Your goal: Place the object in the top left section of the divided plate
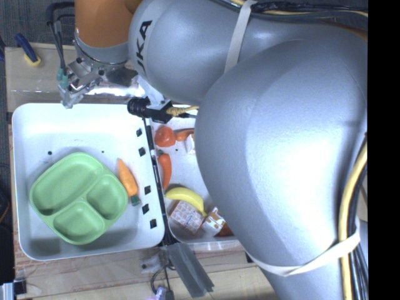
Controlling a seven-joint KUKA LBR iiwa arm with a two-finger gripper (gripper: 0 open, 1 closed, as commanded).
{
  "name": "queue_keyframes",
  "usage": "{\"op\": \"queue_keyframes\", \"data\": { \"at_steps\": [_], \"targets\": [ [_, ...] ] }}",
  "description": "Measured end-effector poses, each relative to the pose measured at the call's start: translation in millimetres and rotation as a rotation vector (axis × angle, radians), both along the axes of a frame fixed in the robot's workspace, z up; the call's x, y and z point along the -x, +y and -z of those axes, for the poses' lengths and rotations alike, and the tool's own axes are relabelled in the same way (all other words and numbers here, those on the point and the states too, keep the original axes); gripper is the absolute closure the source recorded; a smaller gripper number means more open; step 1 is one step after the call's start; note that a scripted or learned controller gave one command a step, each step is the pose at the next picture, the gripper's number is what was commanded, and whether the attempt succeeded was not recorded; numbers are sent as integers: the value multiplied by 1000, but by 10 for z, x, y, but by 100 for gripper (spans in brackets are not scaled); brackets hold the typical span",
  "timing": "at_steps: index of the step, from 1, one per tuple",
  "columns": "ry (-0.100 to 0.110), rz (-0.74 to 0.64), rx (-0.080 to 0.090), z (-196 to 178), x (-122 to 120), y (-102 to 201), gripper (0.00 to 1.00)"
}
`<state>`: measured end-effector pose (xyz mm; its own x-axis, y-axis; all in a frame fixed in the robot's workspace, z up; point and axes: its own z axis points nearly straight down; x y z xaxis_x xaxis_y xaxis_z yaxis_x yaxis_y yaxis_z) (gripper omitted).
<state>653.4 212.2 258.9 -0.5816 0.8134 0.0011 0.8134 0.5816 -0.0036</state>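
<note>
Only readable thing is the dark lettering on the grey arm (pixel 187 49), near top center of the frame: "KA", the tail end of the KUKA logo, running sideways. The small cartons (pixel 187 217) have print that's too blurry to read.

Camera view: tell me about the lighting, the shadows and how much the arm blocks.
Camera view: light is even and soft, with glare on the arm's grey shell and on the metal near the gripper; the green divided plate casts a faint shadow on the left bin's floor; the carrot beside it is sharp; the arm covers most of the right bin.
</note>
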Motion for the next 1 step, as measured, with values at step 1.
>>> {"op": "queue_keyframes", "data": {
  "at_steps": [1],
  "targets": [
    [-1, -211, 0, 163, -22, -26, 100]
  ]
}}
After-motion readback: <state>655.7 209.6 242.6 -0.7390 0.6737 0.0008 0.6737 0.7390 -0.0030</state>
